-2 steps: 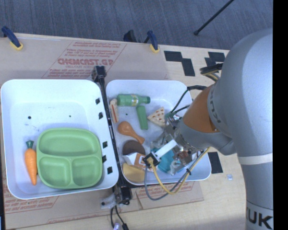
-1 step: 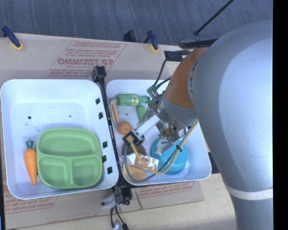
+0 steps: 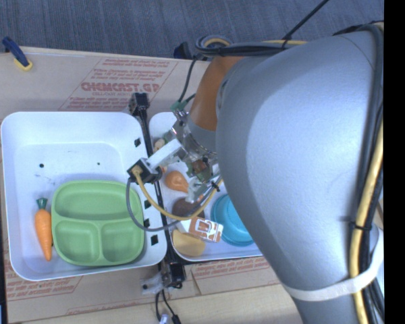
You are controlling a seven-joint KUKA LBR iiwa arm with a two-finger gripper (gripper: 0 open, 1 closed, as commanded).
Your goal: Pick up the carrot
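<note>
Under white bins (image 3: 13, 181), printed cardboard (image 3: 121, 86).

The arm (image 3: 297, 160) hides most of the right bin (image 3: 163, 123).

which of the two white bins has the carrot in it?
The left bin. The carrot lies along its left wall beside the green divided tray. The right bin, mostly under the arm, holds a blue bowl and brownish items.

One camera above the bench looks down aslant on both bins (image 3: 13, 181), arm (image 3: 297, 167) entering from the right.
</note>
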